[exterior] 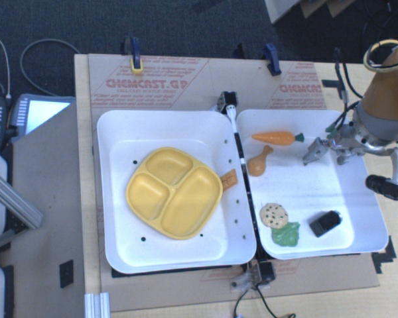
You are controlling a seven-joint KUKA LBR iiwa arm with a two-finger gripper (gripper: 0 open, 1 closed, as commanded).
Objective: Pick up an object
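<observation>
The robot's hand [316, 153] hangs with fingers spread and nothing between them above the right bin [368, 244], just right of the toy carrot [275, 138]. Below the carrot lie a drumstick [258, 162], cookie [274, 214], green piece [286, 234] and black block [326, 222].

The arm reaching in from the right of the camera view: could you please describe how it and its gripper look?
The arm shows a wide orange band with a pale ring at its top, above a grey wrist. Black cables run down beside it. The gripper is a grey metal assembly with thin parts spreading outward over the right bin.
</observation>
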